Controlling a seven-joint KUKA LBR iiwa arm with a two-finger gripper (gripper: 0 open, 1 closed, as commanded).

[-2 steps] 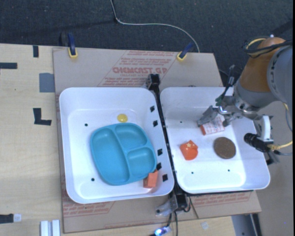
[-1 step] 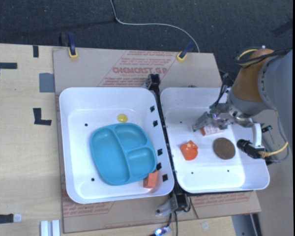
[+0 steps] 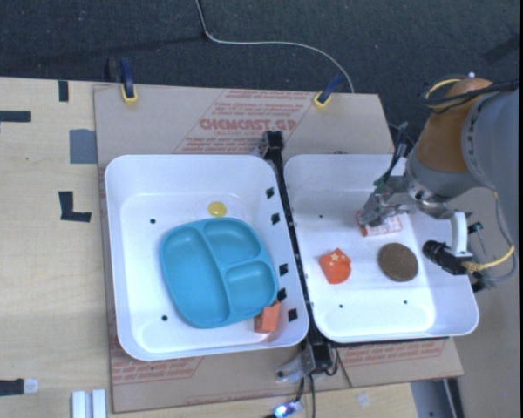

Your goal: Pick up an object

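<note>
Camera view: card (image 3: pixel 385 226) under jaws (image 3: pixel 372 217).

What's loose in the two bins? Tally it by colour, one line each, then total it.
Blue: 1, divided plate
Yellow: 1, small disc
Orange: 2, block beside the plate, lump in the right bin
Brown: 1, round disc
White and red: 1, small item under the gripper
Total: 6

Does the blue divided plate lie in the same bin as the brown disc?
No: the blue divided plate lies in the left bin, the brown disc in the right bin.
</note>
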